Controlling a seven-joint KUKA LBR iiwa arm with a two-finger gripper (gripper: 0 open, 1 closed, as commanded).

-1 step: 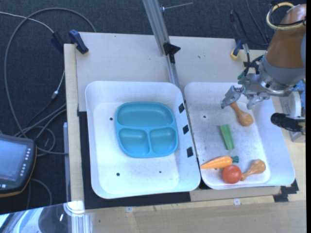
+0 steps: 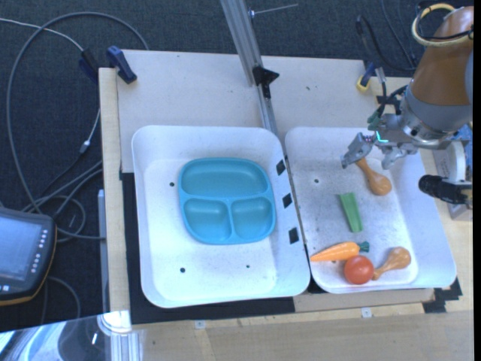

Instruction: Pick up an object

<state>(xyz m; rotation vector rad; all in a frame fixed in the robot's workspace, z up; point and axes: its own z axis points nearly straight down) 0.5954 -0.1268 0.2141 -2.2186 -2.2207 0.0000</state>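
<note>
Tan wooden pear-shaped piece lies in the far part of the right white bin, its thin neck just beside the gripper. Judged step: approach, nothing lifted. Next move calls for centring over the neck, then descent. Fingers look spread, pinching nothing. Grey arm with orange band reaches in from the far right, wrist tilted down-left.

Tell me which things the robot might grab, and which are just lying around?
Could be grabbed, all in the right bin:
wooden pear by the gripper at
green block
carrot
tomato
second wooden pear

Just lying about:
blue divided plate in the left bin
cables on the floor
tablet
</note>
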